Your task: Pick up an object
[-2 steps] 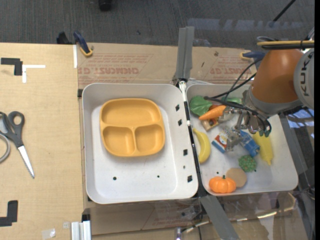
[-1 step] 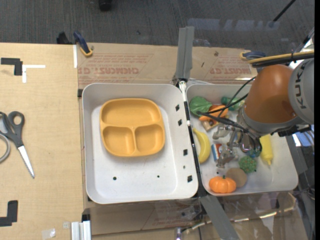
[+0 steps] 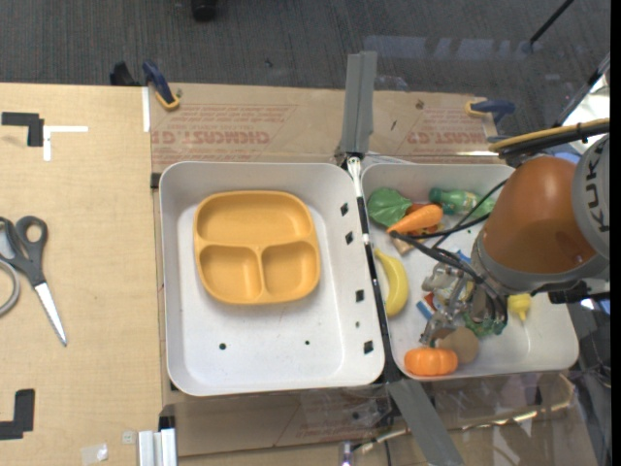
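In the right bin [image 3: 553,352], my gripper [image 3: 441,326] reaches down over the front part, just above a small orange pumpkin-like fruit [image 3: 430,360] and a brown lump [image 3: 464,346]. A yellow banana [image 3: 392,282] lies to its left along the bin wall. Further back sit a carrot [image 3: 415,220], a green leafy piece [image 3: 387,205] and a green vegetable [image 3: 452,199]. A small yellow piece [image 3: 519,306] peeks out beside the wrist. The arm's orange band [image 3: 539,216] hides much of the bin's right side.
The left bin [image 3: 262,348] holds a yellow divided plate [image 3: 258,247]. Scissors [image 3: 34,270] lie on the bench at far left. Black cables [image 3: 446,252] run from the wrist over the right bin. A grey divider strip [image 3: 359,105] stands between the bins at the back.
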